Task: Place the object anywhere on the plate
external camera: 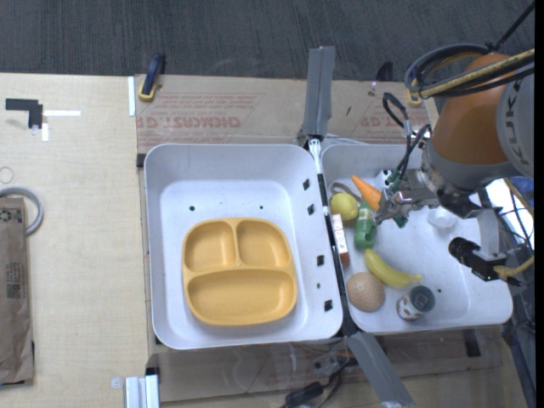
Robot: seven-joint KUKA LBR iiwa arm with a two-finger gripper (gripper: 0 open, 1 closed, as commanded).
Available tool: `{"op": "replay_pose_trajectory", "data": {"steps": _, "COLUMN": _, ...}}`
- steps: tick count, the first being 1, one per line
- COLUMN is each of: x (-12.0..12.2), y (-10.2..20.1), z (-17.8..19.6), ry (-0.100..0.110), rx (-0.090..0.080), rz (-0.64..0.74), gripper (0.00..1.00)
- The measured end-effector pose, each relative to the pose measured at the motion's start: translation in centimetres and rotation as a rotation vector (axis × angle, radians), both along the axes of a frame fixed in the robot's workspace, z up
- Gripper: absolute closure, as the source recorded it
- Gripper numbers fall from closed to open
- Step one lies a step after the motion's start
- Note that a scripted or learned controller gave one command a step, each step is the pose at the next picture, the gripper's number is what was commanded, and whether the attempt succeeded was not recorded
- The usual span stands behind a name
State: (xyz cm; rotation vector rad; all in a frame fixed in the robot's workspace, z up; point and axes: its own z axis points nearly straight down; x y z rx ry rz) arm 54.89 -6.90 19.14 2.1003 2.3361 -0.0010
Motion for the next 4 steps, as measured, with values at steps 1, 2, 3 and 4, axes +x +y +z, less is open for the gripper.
{"op": "replay_pose_trajectory", "data": {"steps": 1, "x": -4.3, "y": 5.2, "z": -0.1, "ry": 0.003, "rx": -0.001, "rz": 0.047, "gripper": 1.0}}
{"op": "replay_pose_trajectory", "data": {"steps": 2, "x": -5.2, "y": 0.2, "z": -0.1, "ry": 0.004, "rx": 0.0, "rz": 0.083, "gripper": 1.0}}
{"op": "replay_pose_trajectory", "data": {"steps": 3, "x": -2.9, "y": 8.0, "z": 0.0, "ry": 0.001, "rx": -0.001, "rz": 0.379, "gripper": 1.0}}
{"op": "replay_pose_trajectory", "data": {"steps": 4, "x": -2.3, "y": 8.5, "z": 7.6, "ry": 0.001, "rx": -0.001, "rz": 0.508, "gripper": 1.0}}
